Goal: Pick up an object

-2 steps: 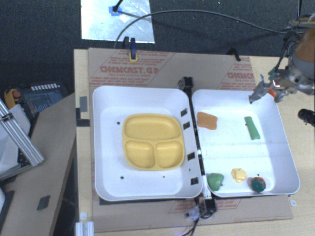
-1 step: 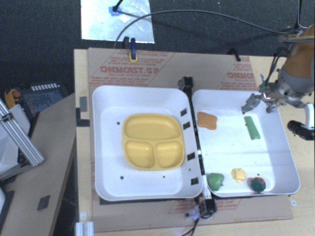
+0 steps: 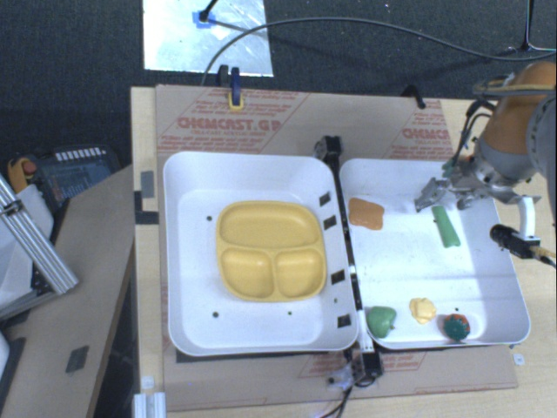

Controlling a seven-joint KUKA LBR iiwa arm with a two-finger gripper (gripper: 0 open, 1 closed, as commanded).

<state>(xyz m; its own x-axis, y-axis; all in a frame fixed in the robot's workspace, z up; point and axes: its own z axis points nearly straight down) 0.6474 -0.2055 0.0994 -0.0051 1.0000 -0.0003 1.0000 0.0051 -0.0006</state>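
The claw (image 3: 446, 195) hovers just above the green stick (image 3: 446, 227) in the right bin (image 3: 496, 277); whether it is wide or narrow, I cannot tell.

A long green stick-shaped object (image 3: 446, 227) is seen lying flat in the right white bin (image 3: 409, 268), angled slightly, towards its far right side, just below the gripper (image 3: 440, 196).
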